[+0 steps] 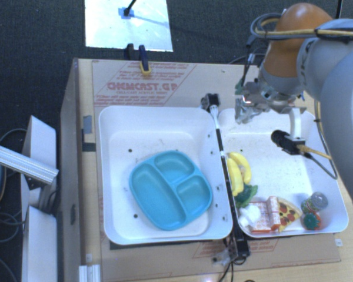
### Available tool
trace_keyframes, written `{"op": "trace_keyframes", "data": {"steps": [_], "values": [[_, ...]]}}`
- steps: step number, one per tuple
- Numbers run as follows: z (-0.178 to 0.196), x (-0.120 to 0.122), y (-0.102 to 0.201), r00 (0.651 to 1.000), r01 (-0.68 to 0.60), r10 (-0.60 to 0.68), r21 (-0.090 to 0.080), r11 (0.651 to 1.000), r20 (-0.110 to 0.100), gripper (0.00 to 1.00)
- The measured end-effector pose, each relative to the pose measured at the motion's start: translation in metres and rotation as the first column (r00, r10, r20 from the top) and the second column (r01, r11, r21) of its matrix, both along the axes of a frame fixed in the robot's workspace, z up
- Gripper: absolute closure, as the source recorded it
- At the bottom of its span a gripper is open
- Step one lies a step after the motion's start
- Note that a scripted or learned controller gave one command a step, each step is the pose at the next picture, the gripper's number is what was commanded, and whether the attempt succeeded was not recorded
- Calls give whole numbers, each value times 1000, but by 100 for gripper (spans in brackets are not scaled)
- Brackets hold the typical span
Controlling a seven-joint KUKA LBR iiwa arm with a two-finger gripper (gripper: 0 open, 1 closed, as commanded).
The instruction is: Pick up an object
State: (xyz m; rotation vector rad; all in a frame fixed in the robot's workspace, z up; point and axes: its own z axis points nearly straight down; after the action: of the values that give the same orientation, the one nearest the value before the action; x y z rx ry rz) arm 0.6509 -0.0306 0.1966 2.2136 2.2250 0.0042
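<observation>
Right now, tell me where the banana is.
The banana lies in the right bin, against its left wall by the divider, just above the green toy and right of the blue plate.

The two shallow white plastic bins sit side by side on a brown cardboard sheet (147,84) printed with red lettering. A black divider strip (219,157) runs between the left bin (115,157) and the right bin (329,184). At the far edge of the cardboard, a small yellow-and-blue clamp (143,60) stands upright. Beyond it, a shiny square metal plate (126,15) lies on the dark floor. Out left, a white box (41,175) with a silver rail (23,162) across it.
</observation>
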Motion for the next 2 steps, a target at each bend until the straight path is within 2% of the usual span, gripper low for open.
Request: {"op": "trace_keyframes", "data": {"steps": [1,2], "values": [[78,-61,0,1000,3,-3,0,1000,0,100],[32,-43,37,1000,0,0,1,1000,-4,100]]}}
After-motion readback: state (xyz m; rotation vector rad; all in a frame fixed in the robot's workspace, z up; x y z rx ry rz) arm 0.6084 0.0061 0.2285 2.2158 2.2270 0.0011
